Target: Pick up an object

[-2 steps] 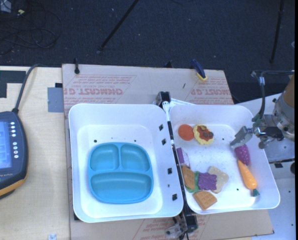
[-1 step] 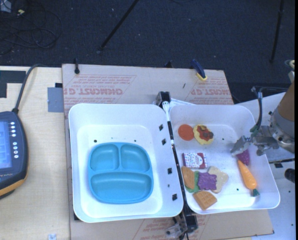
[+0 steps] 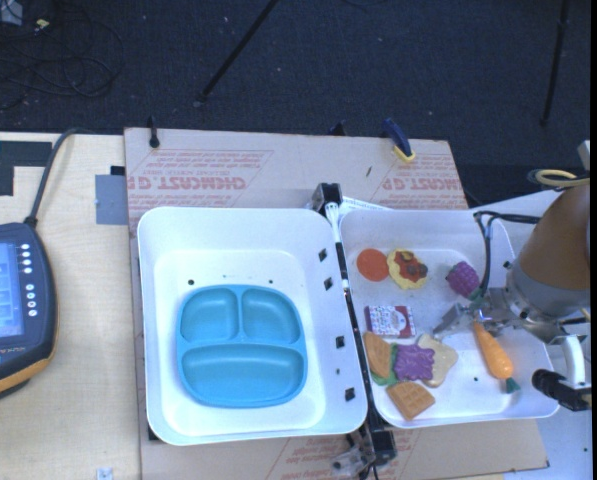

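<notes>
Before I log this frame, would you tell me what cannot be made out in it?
- Gripper: too small and blurred in the camera view to tell open from shut.
- Label on the small red-and-white packet: too small to read.
- Toy food pile in the right bin: pieces overlap, hiding lower ones.

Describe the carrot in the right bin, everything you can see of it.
The carrot is a small orange toy, plastic by its look, with a green tip at its lower end. It lies flat on the floor of the right bin, slanted, near the right wall. The gripper is just above-left of its upper end; contact is unclear.
</notes>
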Controlling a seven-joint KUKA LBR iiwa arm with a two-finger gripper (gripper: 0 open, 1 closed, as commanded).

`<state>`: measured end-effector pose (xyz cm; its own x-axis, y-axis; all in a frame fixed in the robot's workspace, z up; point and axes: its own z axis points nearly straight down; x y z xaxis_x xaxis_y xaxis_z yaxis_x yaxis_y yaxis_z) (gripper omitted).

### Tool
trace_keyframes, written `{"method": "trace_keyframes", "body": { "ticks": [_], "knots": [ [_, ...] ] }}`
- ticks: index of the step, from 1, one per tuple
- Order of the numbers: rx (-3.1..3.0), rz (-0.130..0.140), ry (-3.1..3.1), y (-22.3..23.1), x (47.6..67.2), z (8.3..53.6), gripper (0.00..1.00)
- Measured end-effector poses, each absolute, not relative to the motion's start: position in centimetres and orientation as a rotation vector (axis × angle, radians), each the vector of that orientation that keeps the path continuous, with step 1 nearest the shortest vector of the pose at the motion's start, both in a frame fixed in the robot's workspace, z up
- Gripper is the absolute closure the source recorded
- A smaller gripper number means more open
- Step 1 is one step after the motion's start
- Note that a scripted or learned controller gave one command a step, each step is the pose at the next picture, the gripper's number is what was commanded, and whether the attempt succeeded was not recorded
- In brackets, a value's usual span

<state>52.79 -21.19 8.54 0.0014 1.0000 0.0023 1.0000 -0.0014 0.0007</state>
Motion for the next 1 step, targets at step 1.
{"method": "trace_keyframes", "body": {
  "ticks": [1],
  "knots": [
    [-2.223,0.000,-2.213,-21.41,52.72,9.57,1.00]
  ]
}}
